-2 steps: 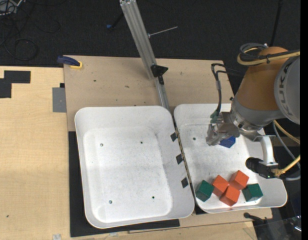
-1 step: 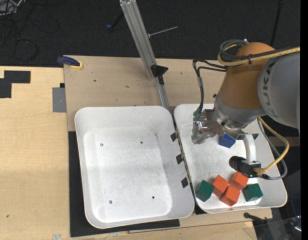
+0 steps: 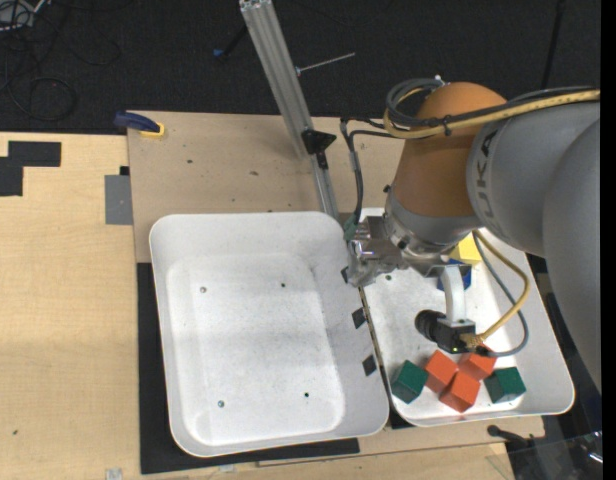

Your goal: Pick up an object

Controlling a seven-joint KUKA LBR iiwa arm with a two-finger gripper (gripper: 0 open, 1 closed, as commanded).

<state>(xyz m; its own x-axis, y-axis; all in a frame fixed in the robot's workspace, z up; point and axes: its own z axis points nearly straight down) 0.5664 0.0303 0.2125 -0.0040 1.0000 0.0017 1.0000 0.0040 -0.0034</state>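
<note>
Gripper point(image 3: 368, 258): sat low over the far left corner of the right bin point(image 3: 403, 318), just beside the wall shared with the left bin point(image 3: 248, 318) — largely hidden under the wrist.
Grip state: released or clenched, could not be told from this view.
Arm point(image 3: 548, 188): grey, with the orange band point(image 3: 443, 168) above the wrist; reached in from the right and covered much of the far half of the right bin.
Orange blocks point(image 3: 443, 368): three, packed together and touching, at the near end of the right bin — apart from the gripper.
Left green block point(image 3: 410, 380): lay against the left side of the orange cluster.
Right green block point(image 3: 505, 383): lay against the right side of the same cluster, near the bin's near right corner.
Yellow item point(image 3: 470, 248): lay in the far part of the right bin, partly hidden behind the wrist; kind could not be told.
Left bin: white floor marked with a few dark specks.
Aluminium rail point(image 3: 278, 68): rose at a slant from behind the bins.
Bench point(image 3: 218, 168): pale wood, under both bins.
</note>
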